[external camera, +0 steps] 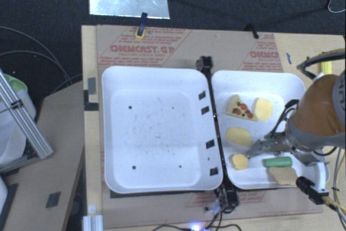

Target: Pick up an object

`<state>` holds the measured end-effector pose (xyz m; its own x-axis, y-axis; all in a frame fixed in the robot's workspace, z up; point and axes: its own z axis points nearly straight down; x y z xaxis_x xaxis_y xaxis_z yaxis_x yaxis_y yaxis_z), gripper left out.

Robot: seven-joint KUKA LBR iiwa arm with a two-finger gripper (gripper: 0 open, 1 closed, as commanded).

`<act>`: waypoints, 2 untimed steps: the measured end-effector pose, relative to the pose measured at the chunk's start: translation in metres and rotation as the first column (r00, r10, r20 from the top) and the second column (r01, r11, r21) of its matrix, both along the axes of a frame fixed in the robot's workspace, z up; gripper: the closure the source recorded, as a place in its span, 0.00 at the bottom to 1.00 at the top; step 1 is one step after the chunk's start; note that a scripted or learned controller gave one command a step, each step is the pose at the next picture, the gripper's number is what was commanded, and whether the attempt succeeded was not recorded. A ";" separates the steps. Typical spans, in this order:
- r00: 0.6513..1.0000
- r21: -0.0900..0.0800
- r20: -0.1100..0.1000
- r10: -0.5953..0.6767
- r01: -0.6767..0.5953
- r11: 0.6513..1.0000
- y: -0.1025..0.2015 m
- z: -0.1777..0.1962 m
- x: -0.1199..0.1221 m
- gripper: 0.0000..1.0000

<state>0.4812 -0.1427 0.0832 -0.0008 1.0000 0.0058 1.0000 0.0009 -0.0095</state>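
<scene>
The right bin (294,84) holds several toy foods. A pizza slice (240,108) and a pale yellow round piece (264,109) lie at its far side. A yellow oval (238,136) lies in the middle and a small yellow piece (239,161) near the front left. A green cylinder (278,160) and a tan piece (283,175) lie at the front right. My gripper (253,151) is low in this bin, just right of the small yellow piece and below the oval. The arm's orange band (321,113) hides the bin's right side.
The left bin (111,132) sits beside the right one, with black clips (208,127) along the shared wall. Cardboard (162,46) lies under both bins. A metal frame (21,121) stands at the far left.
</scene>
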 end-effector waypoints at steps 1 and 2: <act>1.000 -0.001 0.022 0.015 -0.015 1.000 0.115 0.107 0.008 0.00; 1.000 0.000 0.013 0.017 -0.017 1.000 0.251 0.101 0.021 0.00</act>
<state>0.5020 0.1080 0.1842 -0.0177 0.9998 0.0052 0.9998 0.0177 0.0033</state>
